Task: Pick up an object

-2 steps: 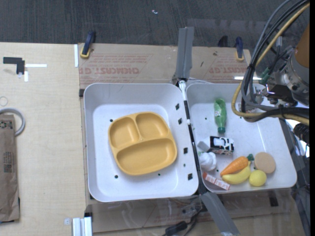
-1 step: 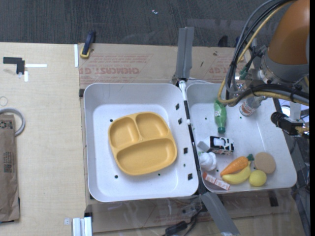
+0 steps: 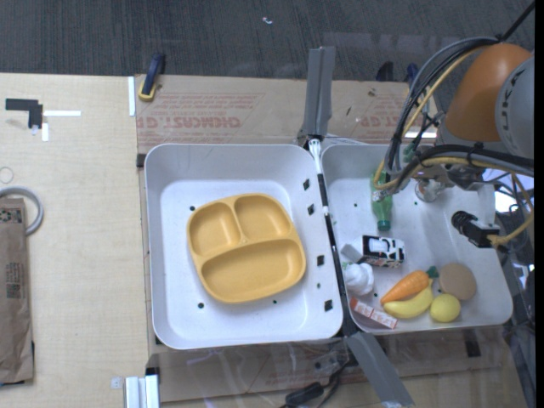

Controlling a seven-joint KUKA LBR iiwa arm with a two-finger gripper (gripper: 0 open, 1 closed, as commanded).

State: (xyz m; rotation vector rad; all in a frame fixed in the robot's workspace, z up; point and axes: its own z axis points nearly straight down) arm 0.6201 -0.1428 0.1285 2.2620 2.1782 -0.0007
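While the gripper (image 3: 384, 195) hangs over the right bin (image 3: 484, 313), its grasp unreadable, the carrot (image 3: 406, 285) lies slantwise, leafy end toward upper right.

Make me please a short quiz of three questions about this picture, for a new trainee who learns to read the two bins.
1. True or false: the yellow divided plate lies in the left bin.
2. Which thing touches the banana from above? A) the carrot B) the green bottle C) the toy car
3. Fill in: the lemon lies in the ___ bin, near its front edge.

Key
1. True.
2. A: the carrot rests along the banana's upper side, while the bottle and the car lie apart from it.
3. Right.
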